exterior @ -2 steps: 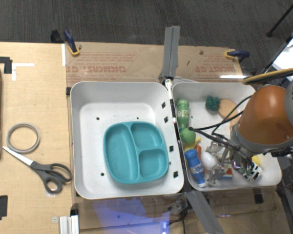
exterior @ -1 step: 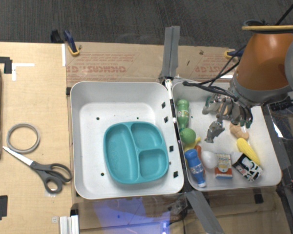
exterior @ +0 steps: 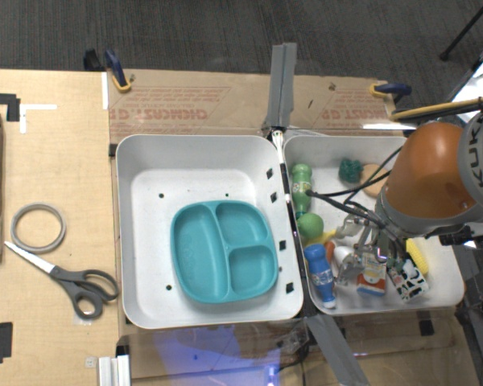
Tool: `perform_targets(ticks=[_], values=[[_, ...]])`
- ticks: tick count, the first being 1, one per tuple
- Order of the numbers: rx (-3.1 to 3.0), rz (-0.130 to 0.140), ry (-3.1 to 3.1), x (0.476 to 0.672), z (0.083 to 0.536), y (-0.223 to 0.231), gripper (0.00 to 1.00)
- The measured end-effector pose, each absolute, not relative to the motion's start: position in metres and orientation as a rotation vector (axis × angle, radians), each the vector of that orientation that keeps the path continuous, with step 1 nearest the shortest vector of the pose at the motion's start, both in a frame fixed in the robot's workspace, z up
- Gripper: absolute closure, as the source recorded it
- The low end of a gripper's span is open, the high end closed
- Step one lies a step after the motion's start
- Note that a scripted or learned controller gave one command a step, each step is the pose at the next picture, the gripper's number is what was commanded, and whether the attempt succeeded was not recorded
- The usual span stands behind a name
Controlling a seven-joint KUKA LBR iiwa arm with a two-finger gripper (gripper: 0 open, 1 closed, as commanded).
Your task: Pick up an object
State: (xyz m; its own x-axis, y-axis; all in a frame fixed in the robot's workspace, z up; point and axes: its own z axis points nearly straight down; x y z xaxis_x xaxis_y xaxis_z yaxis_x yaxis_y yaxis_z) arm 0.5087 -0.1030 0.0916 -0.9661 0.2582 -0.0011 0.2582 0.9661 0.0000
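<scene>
Two shallow white bins side by side. Left white bin (exterior: 137,215), centre frame: one teal three-compartment plastic plate (exterior: 224,250). Right white bin (exterior: 447,292), right of frame: one green bottle (exterior: 300,185), one green ball (exterior: 311,226), one blue-capped white tube (exterior: 320,274), one dark teal lump (exterior: 351,170), one yellow piece (exterior: 417,256), a few small packets under the arm. Gripper (exterior: 362,256) low among the clutter, lower right; cannot tell if clenched or released. On the surface at left: one tape roll (exterior: 39,226), one pair of grey scissors (exterior: 68,281).
</scene>
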Motion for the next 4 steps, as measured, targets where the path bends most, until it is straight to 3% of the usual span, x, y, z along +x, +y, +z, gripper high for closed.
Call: perform_targets(ticks=[1,2,3,4], values=[[0.722,0.001,3.055,0.482,0.092,-0.222,0.0],[0.717,0.0,3.054,0.483,0.101,-0.221,1.0],[1.192,0.001,2.902,0.528,0.093,-0.178,1.0],[1.371,-0.002,2.825,0.521,0.208,-0.141,1.0]])
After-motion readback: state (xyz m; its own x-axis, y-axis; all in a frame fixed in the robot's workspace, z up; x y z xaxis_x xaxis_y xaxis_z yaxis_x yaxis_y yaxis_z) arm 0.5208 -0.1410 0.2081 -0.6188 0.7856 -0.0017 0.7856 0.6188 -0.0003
